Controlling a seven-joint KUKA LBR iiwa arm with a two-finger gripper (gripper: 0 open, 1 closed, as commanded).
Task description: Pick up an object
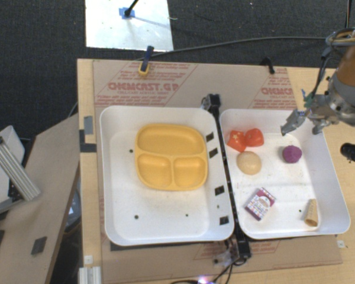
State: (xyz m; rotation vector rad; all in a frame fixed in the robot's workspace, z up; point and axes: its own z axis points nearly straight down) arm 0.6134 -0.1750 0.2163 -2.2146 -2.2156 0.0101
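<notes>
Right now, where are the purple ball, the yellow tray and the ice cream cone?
purple ball (291, 154), camera view, its middle.
yellow tray (168, 141), camera view, floor of its big compartment.
ice cream cone (311, 213), camera view, mid-cone.

Two bins (165, 232) showing white. Divided tray (170, 157) looking yellow. Ball (291, 154) showing purple, round obj (248, 162) cream, crumpled item (245, 138) red-orange. Sm packet (260, 203) wearing pink/white print w/ purple edge. Cone (311, 212) showing tan. Arm (350, 76) showing grey w/ orange band.

Two white bins (115, 176); one yellow divided plate (170, 157), one red pepper (245, 138), one beige ball (249, 162), one purple ball (291, 154), one small packet (260, 203), one cone (311, 212).
</notes>
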